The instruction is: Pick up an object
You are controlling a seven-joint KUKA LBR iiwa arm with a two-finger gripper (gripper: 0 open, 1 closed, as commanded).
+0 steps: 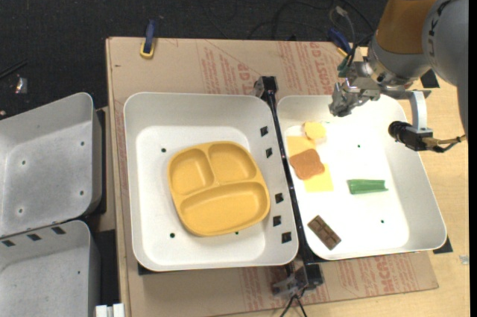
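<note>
A smooth, glossy yellow plastic divided plate (220, 187) is seen in the left bin (141, 181) of matt white plastic, both bins being borne on matt brown printed cardboard (216, 62).

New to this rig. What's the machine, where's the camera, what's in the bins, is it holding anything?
One fixed camera looks down at a slant on a bench with two shallow white bins. The grey arm with an orange band reaches in from the right; it is a KUKA iiwa run by a program whose job is to pick up an object. Its claw hangs over the far edge of the right bin, and I see nothing between its fingers.

The left bin holds a yellow divided tray. The right bin holds a small yellow piece, a reddish-brown piece lying on flat yellow pieces, a green piece and a brown bar.
</note>
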